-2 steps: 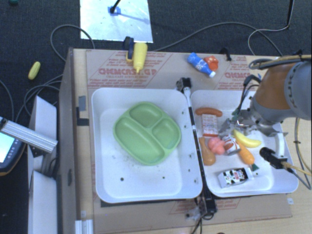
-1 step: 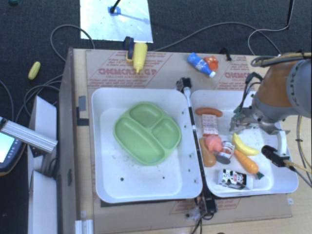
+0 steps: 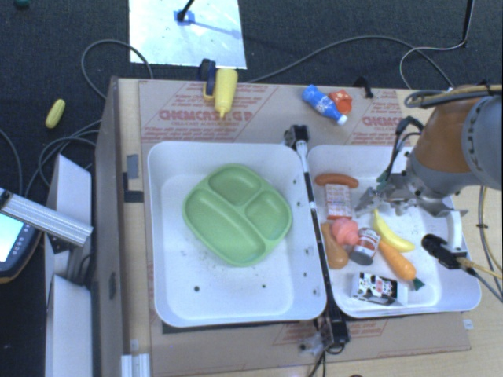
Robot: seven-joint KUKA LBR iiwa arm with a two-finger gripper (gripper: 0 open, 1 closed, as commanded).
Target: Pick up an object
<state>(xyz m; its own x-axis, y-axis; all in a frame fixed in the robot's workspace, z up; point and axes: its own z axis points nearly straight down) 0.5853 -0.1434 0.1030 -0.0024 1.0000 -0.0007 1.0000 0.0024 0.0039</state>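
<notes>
Gripper (image 3: 383, 201) low in right bin (image 3: 464, 289), just above banana (image 3: 392, 232); cannot tell its state. Carrot (image 3: 401, 264), can (image 3: 365, 246) and pink toy (image 3: 343, 231) crowd close, so a descent risks nudging neighbours or pinching two at once. Little room near the divider; left bin (image 3: 169, 289) holds green tray (image 3: 237, 213).

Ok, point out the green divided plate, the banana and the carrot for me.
green divided plate (image 3: 236, 214), camera view, middle of the plate
banana (image 3: 391, 234), camera view, middle of its curve
carrot (image 3: 399, 264), camera view, orange body
</notes>
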